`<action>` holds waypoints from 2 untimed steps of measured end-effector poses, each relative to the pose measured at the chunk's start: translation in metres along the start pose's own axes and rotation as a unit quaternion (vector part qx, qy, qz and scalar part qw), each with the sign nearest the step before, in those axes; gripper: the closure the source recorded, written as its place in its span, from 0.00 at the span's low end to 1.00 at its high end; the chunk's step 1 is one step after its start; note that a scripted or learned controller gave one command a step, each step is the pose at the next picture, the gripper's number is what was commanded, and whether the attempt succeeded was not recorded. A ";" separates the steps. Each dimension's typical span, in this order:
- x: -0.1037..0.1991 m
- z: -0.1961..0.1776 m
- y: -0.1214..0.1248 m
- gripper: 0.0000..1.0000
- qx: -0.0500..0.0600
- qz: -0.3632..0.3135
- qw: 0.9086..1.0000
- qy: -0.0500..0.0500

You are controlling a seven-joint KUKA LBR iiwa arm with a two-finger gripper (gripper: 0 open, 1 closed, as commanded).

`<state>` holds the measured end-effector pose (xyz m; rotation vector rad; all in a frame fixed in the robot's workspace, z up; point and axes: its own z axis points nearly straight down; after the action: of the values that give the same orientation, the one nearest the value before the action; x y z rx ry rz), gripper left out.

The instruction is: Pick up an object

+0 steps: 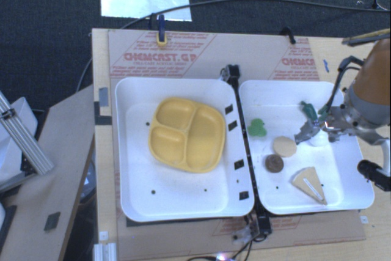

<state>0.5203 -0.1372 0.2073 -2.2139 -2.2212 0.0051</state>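
My gripper (303,123) hangs over the right bin (348,198), reaching in from the right and open, with nothing between its fingers. One finger is dark green, the other grey. Just left of and below the grey fingertip lies a round beige piece (284,146). A small brown disc (274,162) sits below that, and a green lump (256,128) lies near the bin's left wall. A tan wedge (309,184) rests toward the front of the bin.
The left bin (140,192) holds a yellow divided plate (187,134). A black-clipped ridge (239,143) separates the two bins. The grey arm with its orange band (374,79) fills the right side above the right bin.
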 end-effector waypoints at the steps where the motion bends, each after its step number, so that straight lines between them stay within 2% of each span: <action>1: -0.002 0.064 -0.006 0.00 0.001 0.001 1.000 0.000; 2: -0.002 0.119 -0.006 0.00 0.000 0.001 1.000 0.000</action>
<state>0.5137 -0.1385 0.0883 -2.2159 -2.2186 0.0049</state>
